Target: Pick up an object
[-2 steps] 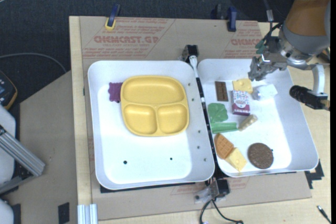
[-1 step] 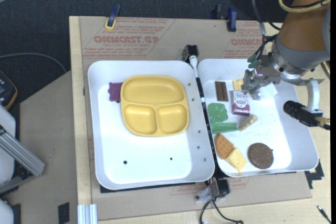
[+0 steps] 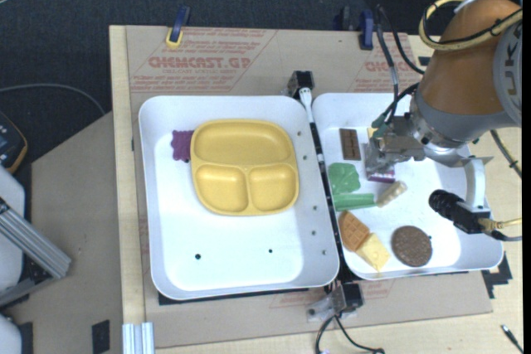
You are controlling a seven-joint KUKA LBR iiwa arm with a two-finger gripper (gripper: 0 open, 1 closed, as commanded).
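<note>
Looking down at a slant on a bench topped with a brown cardboard sheet (image 3: 249,46) printed in red, bearing two shallow white plastic bins side by side, inner rims touching.

Left bin (image 3: 166,211): a yellow three-compartment plastic plate (image 3: 245,166) in the far half, with a small purple lump (image 3: 180,145) touching its left edge.

Right bin (image 3: 436,174): a grey arm with an orange band (image 3: 469,54) reaching in from the right, jaws pointed down over the far middle of the bin. Opening of the jaws: cannot tell from this angle.

At the lower end of the jaws, a small purple object (image 3: 382,176); whether gripped or merely beneath, cannot tell.

Just left of the jaws, a dark brown rectangular bar (image 3: 351,145).

Nearer the camera, along the left side of the bin, a green soft-looking piece (image 3: 343,178) with a paler green strip (image 3: 353,200) just below it. To the right of that strip, a short beige cylinder (image 3: 390,193), lying at a tilt.

Along the near rim, from left to right: an orange-brown waffle-patterned wedge (image 3: 353,230), a pale yellow wedge (image 3: 373,251) touching it, and a round dark brown disc (image 3: 411,245) just beside.
</note>
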